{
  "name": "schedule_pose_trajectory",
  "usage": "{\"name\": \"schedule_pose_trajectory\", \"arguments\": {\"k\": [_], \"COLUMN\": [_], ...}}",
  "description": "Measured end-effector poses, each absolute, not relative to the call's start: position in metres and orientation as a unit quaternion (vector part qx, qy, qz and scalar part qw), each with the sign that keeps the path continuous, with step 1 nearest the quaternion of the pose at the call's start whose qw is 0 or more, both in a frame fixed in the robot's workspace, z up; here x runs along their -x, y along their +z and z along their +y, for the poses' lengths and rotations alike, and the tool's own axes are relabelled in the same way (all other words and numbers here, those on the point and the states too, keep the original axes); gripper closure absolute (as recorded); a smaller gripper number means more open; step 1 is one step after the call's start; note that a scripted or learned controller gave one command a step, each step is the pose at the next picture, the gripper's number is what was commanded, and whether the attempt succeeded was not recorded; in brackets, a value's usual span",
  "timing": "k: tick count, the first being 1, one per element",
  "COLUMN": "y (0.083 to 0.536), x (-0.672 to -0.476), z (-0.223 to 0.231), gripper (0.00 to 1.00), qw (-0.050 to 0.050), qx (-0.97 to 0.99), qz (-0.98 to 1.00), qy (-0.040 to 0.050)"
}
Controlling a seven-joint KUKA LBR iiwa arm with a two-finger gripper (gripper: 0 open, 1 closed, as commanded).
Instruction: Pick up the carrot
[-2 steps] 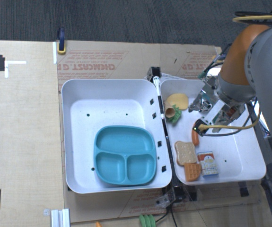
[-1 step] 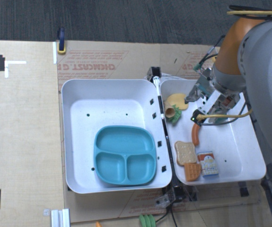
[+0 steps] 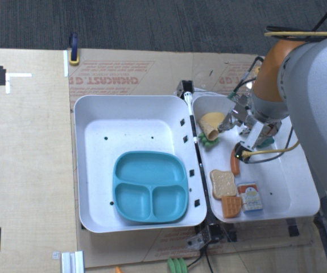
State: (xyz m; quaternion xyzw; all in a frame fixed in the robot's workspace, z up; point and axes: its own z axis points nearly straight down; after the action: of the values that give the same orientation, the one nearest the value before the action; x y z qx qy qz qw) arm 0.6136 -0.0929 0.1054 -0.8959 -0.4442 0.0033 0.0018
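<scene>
Claw (image 3: 235,120) state can't be told; carrot (image 3: 234,164) lies near it, bread slice (image 3: 223,182) just beyond: centre over carrot, straddle its narrow width.

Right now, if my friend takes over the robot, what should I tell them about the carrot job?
Gripper: over the far part of the right bin, reaching in from the right. I can't tell if it is open or shut.
Carrot: lying on the floor of the right bin, just nearer the camera than the gripper, next to the toast slice. It is not in the gripper.
Done: the arm is at the correct bin.
Left: line up over the carrot, go down, close on it and lift it.
</scene>
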Motion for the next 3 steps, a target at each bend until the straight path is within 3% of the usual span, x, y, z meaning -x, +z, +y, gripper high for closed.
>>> {"name": "schedule_pose_trajectory", "arguments": {"k": [1, 2, 3], "y": [0.094, 0.093, 0.092], "x": [-0.656, -0.619, -0.646], "z": [-0.111, -0.156, -0.101], "gripper": [0.00, 0.00, 0.00], "qw": [-0.001, 0.003, 0.000], "qx": [0.874, 0.783, 0.792], "qz": [-0.485, -0.622, -0.610], "qy": [0.0041, -0.0024, 0.0004]}}
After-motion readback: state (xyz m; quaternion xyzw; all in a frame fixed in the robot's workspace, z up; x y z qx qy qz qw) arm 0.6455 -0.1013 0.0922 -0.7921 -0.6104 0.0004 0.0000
